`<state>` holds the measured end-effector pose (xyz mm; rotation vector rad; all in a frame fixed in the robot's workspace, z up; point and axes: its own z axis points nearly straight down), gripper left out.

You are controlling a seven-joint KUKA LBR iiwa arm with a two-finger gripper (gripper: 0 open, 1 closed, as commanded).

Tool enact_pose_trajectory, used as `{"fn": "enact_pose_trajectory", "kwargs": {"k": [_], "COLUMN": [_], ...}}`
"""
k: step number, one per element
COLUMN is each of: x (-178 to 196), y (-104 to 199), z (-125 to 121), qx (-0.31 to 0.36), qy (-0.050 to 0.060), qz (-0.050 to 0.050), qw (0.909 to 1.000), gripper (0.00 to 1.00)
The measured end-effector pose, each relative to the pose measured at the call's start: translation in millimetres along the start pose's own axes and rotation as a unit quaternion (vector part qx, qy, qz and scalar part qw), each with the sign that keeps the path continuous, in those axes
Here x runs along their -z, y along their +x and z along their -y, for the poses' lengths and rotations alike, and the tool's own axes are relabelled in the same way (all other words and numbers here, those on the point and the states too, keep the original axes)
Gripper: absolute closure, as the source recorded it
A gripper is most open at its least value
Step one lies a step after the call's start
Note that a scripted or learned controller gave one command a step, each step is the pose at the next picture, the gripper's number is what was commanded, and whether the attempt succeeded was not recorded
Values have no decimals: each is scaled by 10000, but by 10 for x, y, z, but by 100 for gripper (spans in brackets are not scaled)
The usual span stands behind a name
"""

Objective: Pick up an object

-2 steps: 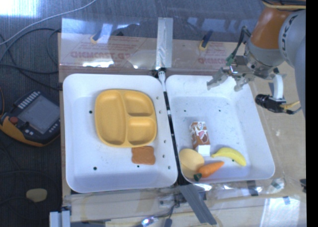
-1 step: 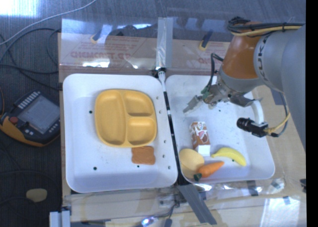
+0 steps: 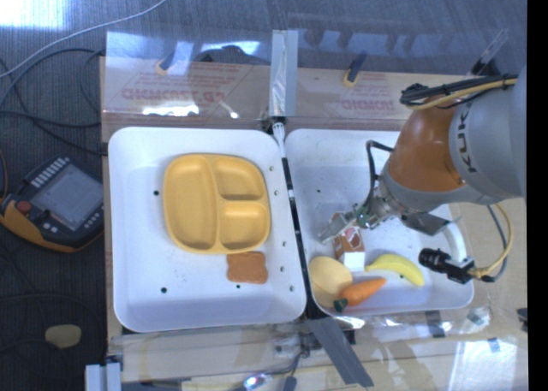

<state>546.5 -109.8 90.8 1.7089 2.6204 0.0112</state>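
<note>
Dark grey carpet with loose white and black cables surrounds the tabletop (image 3: 479,316), which carries two shallow white bins side by side. We go from largest to smallest.

We see the left white bin (image 3: 141,295) holding a yellow plastic plate with three compartments (image 3: 217,203) near its middle, and a small orange-brown toast-shaped piece (image 3: 247,268) just beside the plate's near edge, toward the bin's near right corner.

We see the right white bin (image 3: 321,158) with the grey arm with its orange band (image 3: 428,158) reaching in over its right half. The tool (image 3: 341,225) hangs low near the bin's middle, just above the cluster of objects; we cannot tell whether it is spread or pressed together, and nothing shows pinched in it.

The candidates for picking all lie along the near edge of the right bin: a pale yellow rounded fruit (image 3: 329,275) at the near left corner, a yellow banana (image 3: 396,267) toward the near right, an orange carrot with a green tip (image 3: 360,292) touching the fruit, and a small brown and white block (image 3: 348,245) directly below the tool.

We judge the task barely begun in its decisive part: the approach looks made, with the tool poised near the block, but no object is lifted. Closing on something and raising it are left.
</note>
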Motion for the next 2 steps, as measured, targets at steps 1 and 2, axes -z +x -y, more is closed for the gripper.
{"fn": "enact_pose_trajectory", "kwargs": {"k": [1,2], "x": [116,923], "y": [-3,594], "z": [-19,-218], "qx": [-2,-612], "qy": [-23,79], "qz": [0,-32], "qw": [10000,9981], "gripper": [100,100]}}
